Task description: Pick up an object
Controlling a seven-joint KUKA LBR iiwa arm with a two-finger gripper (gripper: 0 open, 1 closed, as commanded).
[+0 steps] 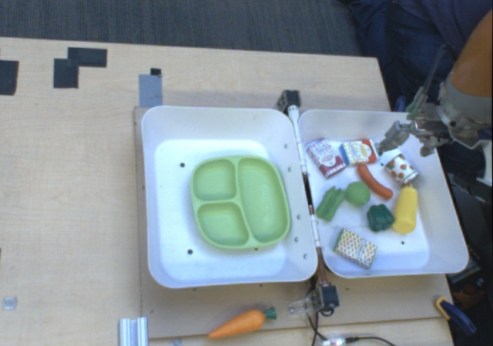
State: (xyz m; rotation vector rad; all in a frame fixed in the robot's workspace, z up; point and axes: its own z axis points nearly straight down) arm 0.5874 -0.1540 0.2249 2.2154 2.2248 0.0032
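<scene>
Arm comes in from right edge, mostly cut off, wrist angled down-left. Jaws (407, 133) hang over top right of right bin (451, 248), spread open, nothing between them. Just below: small can (400, 169), orange sausage (374, 181), yellow corn (406, 209), two cartons (342, 155), green veg pieces (345, 199), patterned box (355, 247). Green divided plate (240, 202) in left bin (154, 206). Carrot (240, 324) lies on tabletop (69, 206). Fingertips blurry.
</scene>
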